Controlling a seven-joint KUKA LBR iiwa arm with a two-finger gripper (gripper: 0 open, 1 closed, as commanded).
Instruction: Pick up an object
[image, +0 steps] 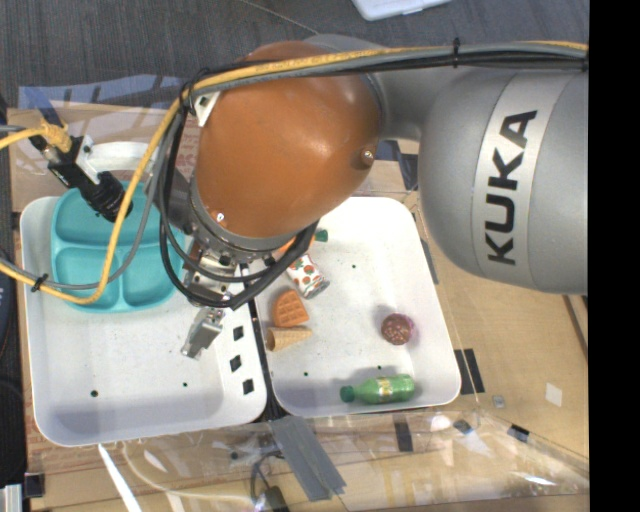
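I see my gripper (203, 333) low over the left bin (60, 400), near its right wall; I cannot tell its state. Cone (288, 338), ball (397, 328) and bottle (380, 390) sit in the right bin (425, 300), so closing here probably grabs nothing.

Just above the gripper (203, 333), the arm's orange band (285, 135) is smooth, glossy plastic, its grey casing (505, 175) satin. Up-left, the turquoise divided tray (105, 265) looks like matt plastic. To the right, the green bottle (380, 389) shines; the white bins (425, 300) look smooth.
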